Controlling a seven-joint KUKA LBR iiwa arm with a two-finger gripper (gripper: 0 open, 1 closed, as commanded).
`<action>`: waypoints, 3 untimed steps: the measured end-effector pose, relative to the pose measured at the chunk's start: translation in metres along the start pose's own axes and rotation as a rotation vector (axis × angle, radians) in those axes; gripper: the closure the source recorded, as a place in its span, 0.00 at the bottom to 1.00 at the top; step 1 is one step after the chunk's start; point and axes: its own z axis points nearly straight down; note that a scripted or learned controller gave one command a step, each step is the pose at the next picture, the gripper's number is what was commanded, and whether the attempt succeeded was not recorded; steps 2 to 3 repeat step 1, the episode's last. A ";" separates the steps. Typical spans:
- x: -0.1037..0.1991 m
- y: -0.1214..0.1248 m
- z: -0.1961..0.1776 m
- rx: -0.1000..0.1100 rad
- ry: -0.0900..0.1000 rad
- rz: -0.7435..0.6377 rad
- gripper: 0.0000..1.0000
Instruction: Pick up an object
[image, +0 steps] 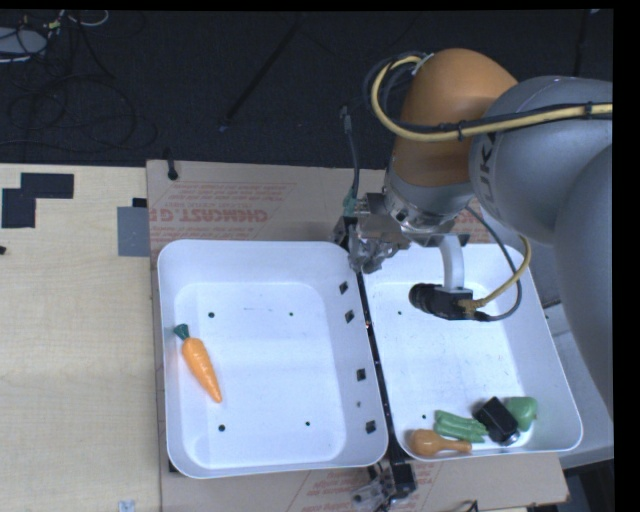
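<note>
Gripper (372, 255), jaw state hidden, hangs over the right bin's (560, 380) top-left corner, above the 2 bins' divider.

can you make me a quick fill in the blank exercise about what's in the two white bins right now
1. The orange plastic carrot lies in the ______ shallow white bin.
2. The black block rests near the ______ edge of the right shallow white bin.
3. The yellow-orange pear-shaped toy lies just left of a ______ pod-shaped toy.

Missing words: left; bottom; green
</note>
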 end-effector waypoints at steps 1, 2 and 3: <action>-0.035 -0.032 -0.112 -0.026 0.001 0.003 1.00; -0.035 -0.032 -0.112 -0.026 0.001 0.003 1.00; -0.035 -0.032 -0.112 -0.026 0.001 0.003 1.00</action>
